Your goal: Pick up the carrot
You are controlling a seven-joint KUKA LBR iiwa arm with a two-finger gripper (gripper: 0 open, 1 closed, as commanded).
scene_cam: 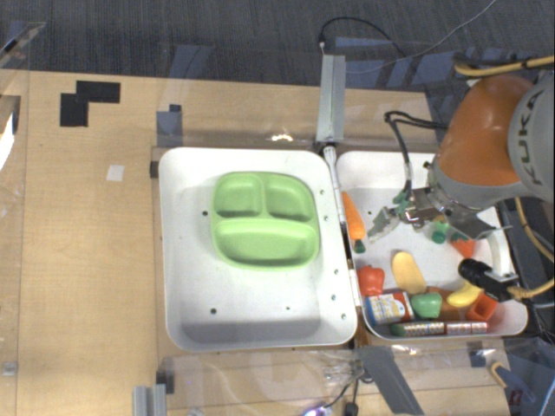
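while untouched, carrot (352,217) beside bin wall (334,232)

Your robot arm (499,141) was a bulky rounded body, grey with a broad orange band across it. At its three o'clock edge, dark capital letters of the maker's name showed on the grey shell. Black cables looped off its nine o'clock side, and a yellowish hose (503,66) ran along at twelve o'clock.
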